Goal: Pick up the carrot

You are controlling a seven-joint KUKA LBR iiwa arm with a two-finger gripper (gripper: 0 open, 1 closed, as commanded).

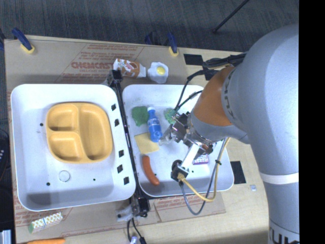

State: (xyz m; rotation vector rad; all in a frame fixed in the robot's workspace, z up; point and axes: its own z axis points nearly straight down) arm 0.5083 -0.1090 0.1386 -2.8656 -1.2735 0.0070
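The carrot [150,170], a short orange-red stick, lies in the right bin [223,179] near its front left corner, with nothing touching it. My gripper [171,130] hangs over the middle of that bin, below the orange-banded wrist [213,105]. It is behind and to the right of the carrot and clearly apart from it, right beside a blue bottle [154,125] and a small green item [169,116]. The tip is dark and cluttered.
A green leafy piece [139,116] and a yellow slice [146,144] also lie in the right bin, with a small label [201,159]. A black fitting with a yellow cable [179,173] hangs near the carrot. The left bin [30,187] holds a yellow divided plate [78,132].
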